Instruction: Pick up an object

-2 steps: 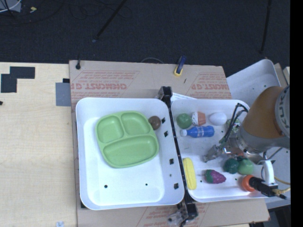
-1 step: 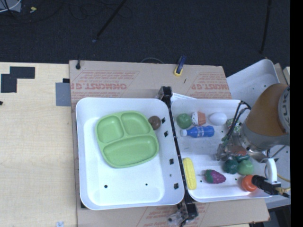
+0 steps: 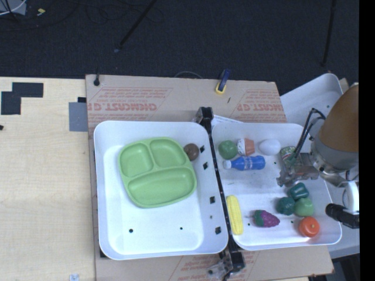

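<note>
We find the gripper low over the right bin, near its right wall, with the grey arm reaching in behind it; its state we cannot tell from this view, and we see nothing that is plainly held.

Just below the gripper lies a cluster of green toys, a dark green piece touching a lighter green one, with an orange ball just beside them at the bin's lower right corner; we judge this cluster the nearest candidate for the pick. The pieces look like hollow plastic play food: light, stiff, smooth and rounded, so likely to slip or roll from a pinch; we would take one across its narrowest width, from above.

Elsewhere in the same bin lie a yellow corn cob, a purple grape bunch, a blue bottle and a green round toy; the corn is long and ridged, and a hold across its middle seems the most secure.

The left bin bears a green divided plate and a brown ball at its edge.
</note>
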`<state>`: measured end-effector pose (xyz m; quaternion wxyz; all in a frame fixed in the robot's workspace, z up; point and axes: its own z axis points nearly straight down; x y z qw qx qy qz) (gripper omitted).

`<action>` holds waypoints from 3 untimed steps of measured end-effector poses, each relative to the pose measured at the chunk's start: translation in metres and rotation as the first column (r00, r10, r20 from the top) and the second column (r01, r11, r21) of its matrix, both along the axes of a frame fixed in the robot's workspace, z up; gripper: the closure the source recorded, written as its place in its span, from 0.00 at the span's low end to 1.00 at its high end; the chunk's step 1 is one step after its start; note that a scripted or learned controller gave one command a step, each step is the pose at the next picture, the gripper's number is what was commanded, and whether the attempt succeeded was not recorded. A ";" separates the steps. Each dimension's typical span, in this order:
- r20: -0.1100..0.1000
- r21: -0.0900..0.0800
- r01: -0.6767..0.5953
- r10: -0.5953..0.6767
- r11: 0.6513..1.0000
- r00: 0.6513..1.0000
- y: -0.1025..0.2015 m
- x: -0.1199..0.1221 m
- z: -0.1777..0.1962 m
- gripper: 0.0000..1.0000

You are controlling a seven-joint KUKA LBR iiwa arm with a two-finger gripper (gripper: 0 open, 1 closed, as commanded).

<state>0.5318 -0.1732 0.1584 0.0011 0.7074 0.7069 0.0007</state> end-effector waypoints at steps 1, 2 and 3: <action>0.002 -0.001 0.000 0.000 1.000 1.000 -0.007 0.001 0.062 1.00; -0.003 0.001 -0.001 0.001 1.000 1.000 -0.008 0.001 0.069 1.00; -0.007 0.004 -0.004 0.004 1.000 1.000 0.043 -0.013 0.058 1.00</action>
